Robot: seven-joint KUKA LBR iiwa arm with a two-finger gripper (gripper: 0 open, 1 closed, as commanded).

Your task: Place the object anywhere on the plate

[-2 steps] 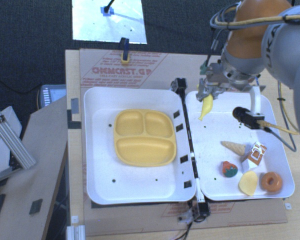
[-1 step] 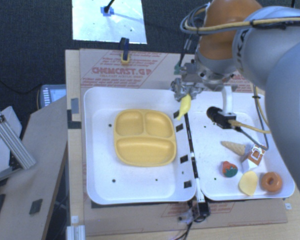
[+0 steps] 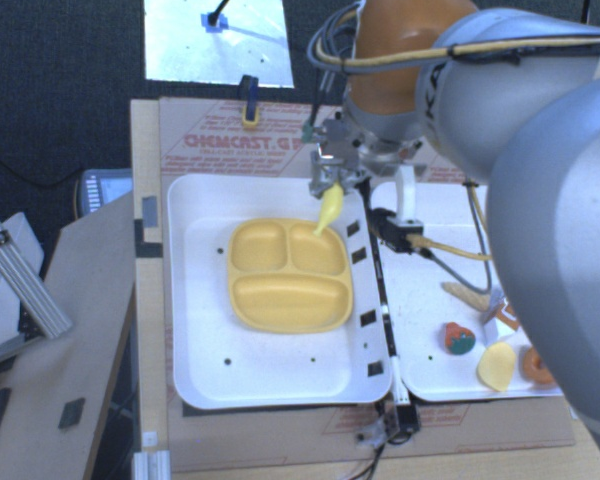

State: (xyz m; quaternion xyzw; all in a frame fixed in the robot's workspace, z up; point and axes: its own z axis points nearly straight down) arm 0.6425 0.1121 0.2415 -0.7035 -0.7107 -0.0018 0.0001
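Above the far right corner of the one yellow three-compartment plate [image 3: 288, 275] hung a single yellow banana-like object [image 3: 330, 208], pinched at its top by the gripper [image 3: 329, 181], whose fingers were closed on it. That plate lay in the left bin [image 3: 195, 298] of two; the right bin [image 3: 430, 268] held four small items, among them a pale yellow piece [image 3: 497, 366] and a red-and-teal toy [image 3: 458, 338].

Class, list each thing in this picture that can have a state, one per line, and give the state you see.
Gripper: shut on banana, above the plate's far right corner.
Banana: held, hanging tip-down over the plate.
Plate: lying flat in the left bin, its three compartments bare.
Left bin: holding the plate.
Right bin: holding several small toys near its right end.
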